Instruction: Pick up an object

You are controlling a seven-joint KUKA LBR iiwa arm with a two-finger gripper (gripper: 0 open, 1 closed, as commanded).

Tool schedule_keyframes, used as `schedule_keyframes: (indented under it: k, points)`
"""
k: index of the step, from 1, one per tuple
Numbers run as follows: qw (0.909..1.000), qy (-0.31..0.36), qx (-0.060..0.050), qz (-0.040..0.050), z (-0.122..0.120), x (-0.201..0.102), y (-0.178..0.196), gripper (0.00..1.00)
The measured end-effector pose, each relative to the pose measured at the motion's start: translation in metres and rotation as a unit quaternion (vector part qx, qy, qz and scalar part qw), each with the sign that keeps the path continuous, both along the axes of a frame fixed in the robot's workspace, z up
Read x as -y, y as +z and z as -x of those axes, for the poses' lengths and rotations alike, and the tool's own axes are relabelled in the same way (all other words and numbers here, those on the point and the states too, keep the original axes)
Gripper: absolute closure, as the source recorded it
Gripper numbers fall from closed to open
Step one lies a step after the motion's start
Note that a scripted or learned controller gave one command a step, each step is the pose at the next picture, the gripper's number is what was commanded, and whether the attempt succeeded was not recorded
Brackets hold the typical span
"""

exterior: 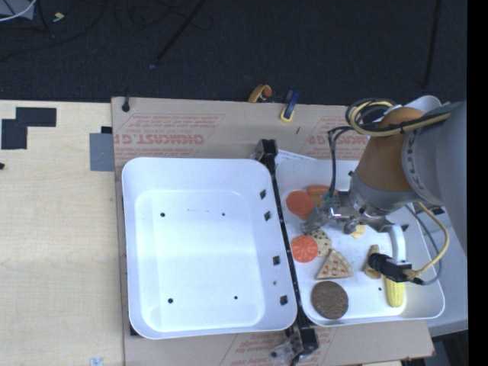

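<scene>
Where the gripper is being held: the gripper [319,221] is being shown low over the right bin [429,309], at that bin's left half, with the arm being reached in from the right.
Grip state: it is not being shown clearly enough; whether the gripper is released or clenched cannot be told, and nothing is being seen held in it.
Nearest thing: a red blob [298,203] is being seen just beside the gripper, up and to the left of its tip.
Second candidate: a speckled cracker [322,241] is being seen just below the tip, touching or nearly touching a red slice [305,248] on its left.
Further things: a tan wedge [334,266] and a brown disc [329,299] are being seen further below the gripper; a yellow corn cob [395,290] is lying well apart, down and to the right, under the arm.
Long axis: the blob, slice and disc are being read as roundish, so no axis is being favoured; the wedge's point is being turned upward, toward the gripper.
Deciding relation: the blob and the cracker are being judged equally near, on opposite sides of the tip, so a short shift either way is being called for before any closing.
Risk: the cracker and slice are being crowded together, so a clean grasp there is being judged less likely.
</scene>
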State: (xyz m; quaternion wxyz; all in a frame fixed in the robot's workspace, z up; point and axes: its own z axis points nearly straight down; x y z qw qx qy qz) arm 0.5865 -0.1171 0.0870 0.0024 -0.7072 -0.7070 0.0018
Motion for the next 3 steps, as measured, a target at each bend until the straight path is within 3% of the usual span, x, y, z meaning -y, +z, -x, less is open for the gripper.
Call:
schedule_keyframes:
  k: [1,2,3]
  points:
    - [1.0000,0.001,0.003,0.0001,-0.059,-0.026,0.001,0.00]
    - [1.0000,0.000,0.000,0.0001,-0.016,-0.029,0.000,0.00]
    - [1.0000,0.000,0.002,0.0002,-0.042,-0.033,0.000,0.00]
